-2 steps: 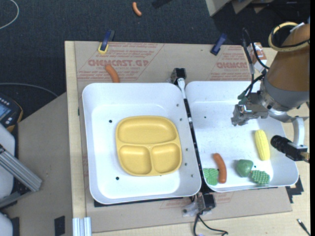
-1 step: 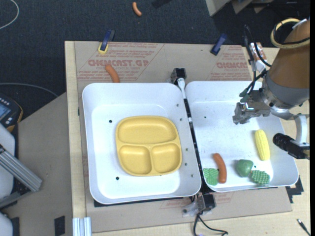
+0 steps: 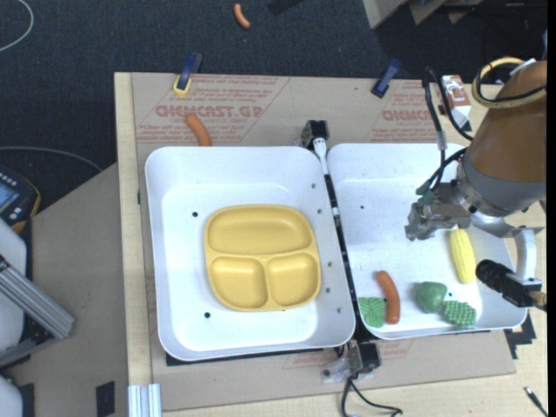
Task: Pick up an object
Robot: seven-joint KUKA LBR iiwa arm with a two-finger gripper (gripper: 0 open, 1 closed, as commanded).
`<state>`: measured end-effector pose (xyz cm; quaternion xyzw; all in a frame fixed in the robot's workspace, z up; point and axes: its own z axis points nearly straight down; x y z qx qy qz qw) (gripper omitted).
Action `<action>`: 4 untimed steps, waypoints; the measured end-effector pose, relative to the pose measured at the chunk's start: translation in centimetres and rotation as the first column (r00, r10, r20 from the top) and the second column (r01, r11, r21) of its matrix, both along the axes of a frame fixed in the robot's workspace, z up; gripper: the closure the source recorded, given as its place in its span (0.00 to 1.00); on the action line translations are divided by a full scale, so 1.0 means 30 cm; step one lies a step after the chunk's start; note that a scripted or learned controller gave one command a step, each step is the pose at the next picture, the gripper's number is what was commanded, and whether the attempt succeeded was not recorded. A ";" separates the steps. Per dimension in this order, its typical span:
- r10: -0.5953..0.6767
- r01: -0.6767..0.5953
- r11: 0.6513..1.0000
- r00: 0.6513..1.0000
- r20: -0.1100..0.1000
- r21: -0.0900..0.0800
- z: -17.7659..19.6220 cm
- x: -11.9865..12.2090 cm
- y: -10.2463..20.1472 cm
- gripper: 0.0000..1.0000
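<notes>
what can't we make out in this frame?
1. Right bin: its right side in the camera view is covered by the arm.
2. Bin floor under the gripper: hidden by the gripper itself.
3. Green lump near the corn: too small to identify.
4. Orange bit on the dark floor: too small to identify.

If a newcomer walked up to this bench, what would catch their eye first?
The large yellow three-compartment plastic plate sits alone in the left white bin. In the right white bin, the gripper hangs close beside a yellow toy corn cob, with an orange toy sausage and a round green toy vegetable nearer the front rim.
</notes>
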<state>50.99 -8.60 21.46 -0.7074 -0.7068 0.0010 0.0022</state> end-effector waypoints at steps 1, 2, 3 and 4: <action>0.000 0.000 1.000 1.000 0.008 -0.003 0.048 0.011 -0.044 1.00; 0.002 -0.002 1.000 1.000 0.001 0.000 0.000 0.006 0.003 1.00; 0.001 -0.001 1.000 1.000 0.006 -0.002 0.006 0.022 -0.004 1.00; 0.002 -0.002 1.000 1.000 0.009 -0.003 0.068 0.015 -0.002 1.00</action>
